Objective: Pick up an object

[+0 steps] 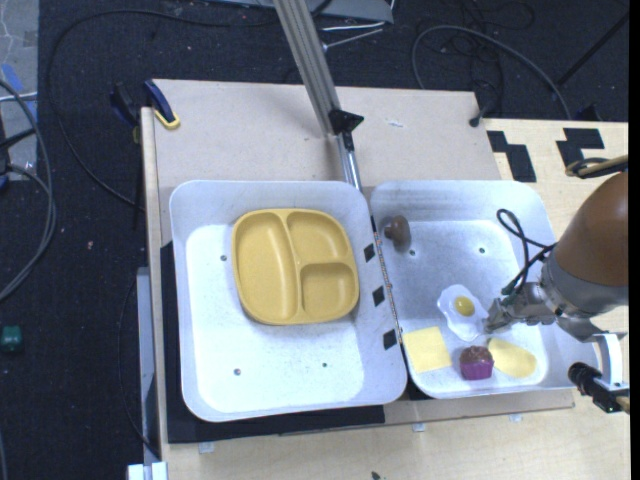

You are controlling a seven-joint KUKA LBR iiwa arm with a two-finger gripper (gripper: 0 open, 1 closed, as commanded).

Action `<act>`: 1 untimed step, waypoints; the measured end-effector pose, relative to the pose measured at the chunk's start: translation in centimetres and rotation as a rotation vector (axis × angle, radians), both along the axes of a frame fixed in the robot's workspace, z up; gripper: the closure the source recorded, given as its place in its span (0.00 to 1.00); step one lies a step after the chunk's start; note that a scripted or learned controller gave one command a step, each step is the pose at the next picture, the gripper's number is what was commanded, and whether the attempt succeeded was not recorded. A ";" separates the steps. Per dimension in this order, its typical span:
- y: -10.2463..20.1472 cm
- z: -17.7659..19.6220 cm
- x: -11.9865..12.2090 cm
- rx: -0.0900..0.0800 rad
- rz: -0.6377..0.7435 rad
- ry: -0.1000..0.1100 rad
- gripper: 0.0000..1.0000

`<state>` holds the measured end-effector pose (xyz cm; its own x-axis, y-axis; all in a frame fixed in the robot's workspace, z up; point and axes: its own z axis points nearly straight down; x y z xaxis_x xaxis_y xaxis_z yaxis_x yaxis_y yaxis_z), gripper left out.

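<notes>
Bearing both bins, the desk (420,108), pale wood, stretching far up and left of the claw. Well to the claw's left, the left bin (200,368), white and shallow, holding a yellow divided plate (296,265) with three compartments. Around the claw, the right bin (440,218), its rim touching the left bin's. Reaching in from the right, the arm (598,253), grey with an orange band above the wrist, angled down into the right bin's near right part. At its tip, the claw (497,318), low over the bin floor; whether spread or pressed together, impossible to tell here, and nothing visibly pinched. Just below and right of the claw, a pale yellow banana-like piece (515,358) lying flat. Below and left of the claw, a yellow cheese-like square (427,349) near the bin's left wall. Just left of the claw, a toy fried egg (461,304), white with a yellow yolk, very near the tip. Directly below the claw, a small purple object (476,363), touching the banana-like piece. Up and well left of the claw, a small brown object (398,230) by the bin's left wall.
</notes>
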<state>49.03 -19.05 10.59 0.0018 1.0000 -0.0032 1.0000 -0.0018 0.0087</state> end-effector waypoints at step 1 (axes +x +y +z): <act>0.9 4.7 0.3 0.002 0.005 0.005 1.00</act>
